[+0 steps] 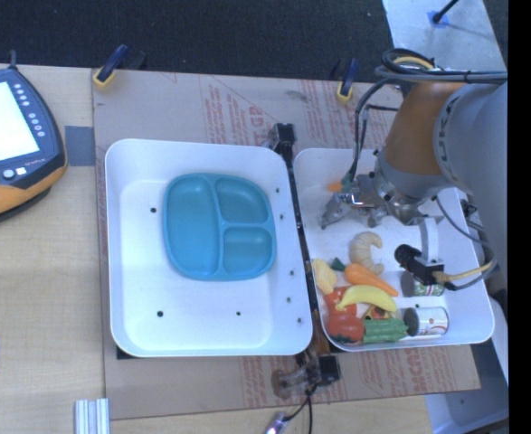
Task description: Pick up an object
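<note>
1. Reaching in from the right, the arm bends over the right bin, its orange band above the wrist; the wrist tilts down and to the left.
2. Left bin holds a blue divided plate; nothing there is being worked on.
3. Toy food lies heaped at the right bin's near left corner: a banana, a carrot, a red piece, a green piece; a small can lies just beside them.
4. Gripper hangs low over the bin's bare far part, apart from the heap; its fingers look spread with nothing between them; by my reading no object is lifted yet, so the whole pick remains.
</note>
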